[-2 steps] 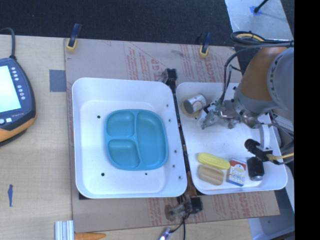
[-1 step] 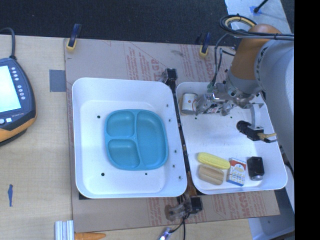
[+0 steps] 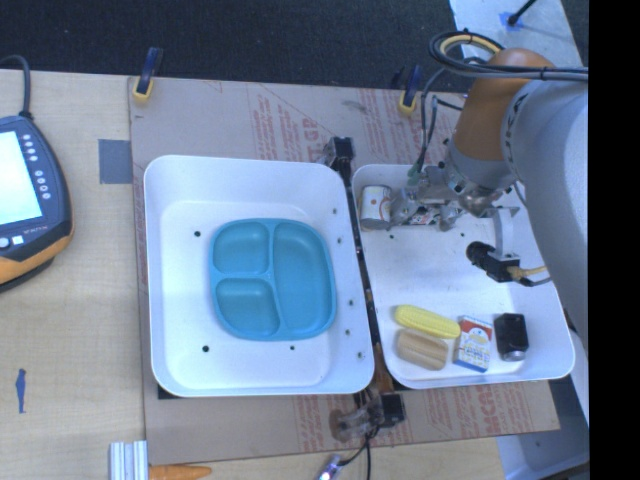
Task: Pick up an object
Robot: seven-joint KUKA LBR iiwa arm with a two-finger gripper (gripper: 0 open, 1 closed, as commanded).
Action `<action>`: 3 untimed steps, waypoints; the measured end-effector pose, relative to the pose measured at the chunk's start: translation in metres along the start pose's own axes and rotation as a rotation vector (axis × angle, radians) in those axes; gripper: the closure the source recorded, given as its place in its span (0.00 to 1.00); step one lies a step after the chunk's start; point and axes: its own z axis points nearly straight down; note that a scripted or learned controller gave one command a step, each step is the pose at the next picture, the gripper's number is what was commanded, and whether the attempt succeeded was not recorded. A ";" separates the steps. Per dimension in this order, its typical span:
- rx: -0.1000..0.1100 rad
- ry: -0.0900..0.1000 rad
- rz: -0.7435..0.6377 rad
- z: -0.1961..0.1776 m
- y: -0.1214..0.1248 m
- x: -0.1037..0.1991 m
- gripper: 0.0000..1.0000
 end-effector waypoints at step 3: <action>-0.025 0.003 -0.011 0.001 -0.063 0.008 0.00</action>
